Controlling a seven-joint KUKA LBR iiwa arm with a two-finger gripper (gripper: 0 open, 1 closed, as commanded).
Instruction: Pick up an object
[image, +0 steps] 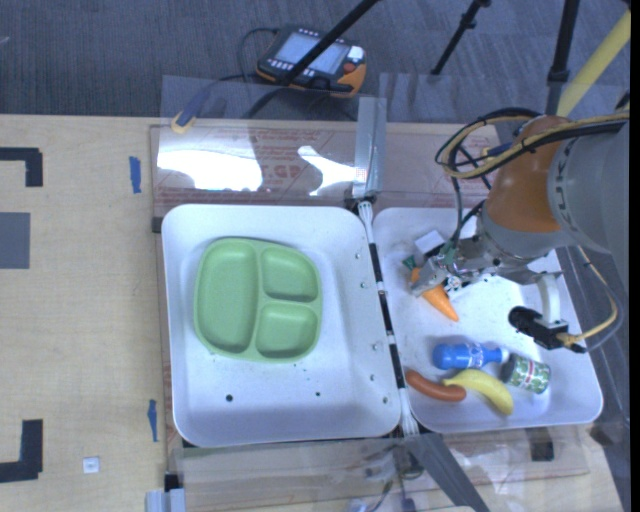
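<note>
The gripper (438, 272) sits low in the right bin (572, 385), seemingly touching the green end of the orange carrot (441, 302); whether it is spread or pinching cannot be told.

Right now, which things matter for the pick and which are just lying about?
In play: claw; carrot right beside it; blue bottle, banana, sausage, green can, all in the right bin.
Lying about: green divided plate in the left bin; handheld controller behind the bench.
</note>
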